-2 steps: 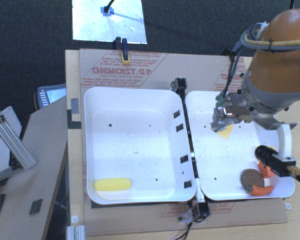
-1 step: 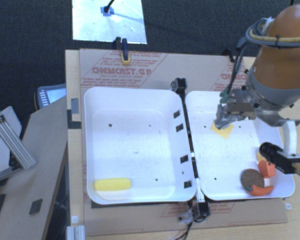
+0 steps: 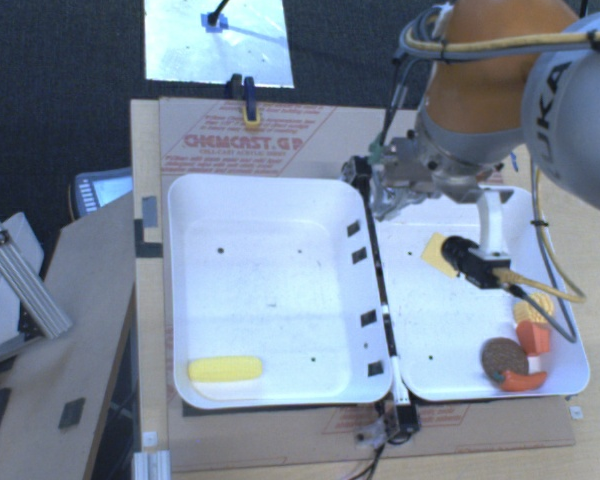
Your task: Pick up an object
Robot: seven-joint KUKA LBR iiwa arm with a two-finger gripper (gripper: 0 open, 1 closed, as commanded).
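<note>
1. Camera view: the tool (image 3: 388, 194) hangs over the far left corner of the right bin (image 3: 430, 328); I cannot tell whether it is spread or pressed together.
2. A yellow flat piece (image 3: 437, 253) lies near the tool, with a brown disc (image 3: 500, 358) and an orange block (image 3: 533, 337) in the near right corner.
3. A yellow oblong block (image 3: 225, 369) lies in the near left corner of the left bin (image 3: 270, 288).

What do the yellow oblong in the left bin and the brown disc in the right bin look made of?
Yellow oblong: probably foam or soft plastic, matte, with rounded edges and even colour. Brown disc: perhaps cork or felt, dull and speckled; too small to be sure.
</note>
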